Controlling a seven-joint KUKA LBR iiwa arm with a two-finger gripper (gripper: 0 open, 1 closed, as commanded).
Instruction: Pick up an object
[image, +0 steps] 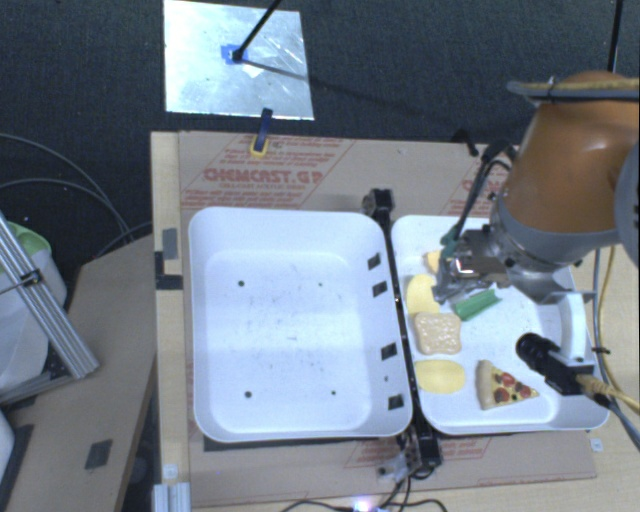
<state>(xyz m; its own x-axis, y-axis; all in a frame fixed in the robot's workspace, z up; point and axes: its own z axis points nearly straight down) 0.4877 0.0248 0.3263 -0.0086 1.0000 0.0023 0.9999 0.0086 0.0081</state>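
The right bin (570, 420) holds several toy foods. A pale yellow piece (421, 295) lies near its left wall, with a tan cracker-like slab (437, 333) just below it and a yellow oval (440, 376) further toward the front. A pizza slice (503, 385) rests near the front right. A green piece (478, 303) lies under the wrist. My gripper (456, 281) hangs low over the bin's upper left part, right beside the pale yellow piece and the green piece. The wrist hides the fingers.
The left bin (290, 320) sits beside the right one, split by a black-clipped divider (395, 320). The large orange and grey arm (570, 190) covers the right bin's back right. A black part (545, 360) juts over the right side. Cardboard (300, 170) lies behind.
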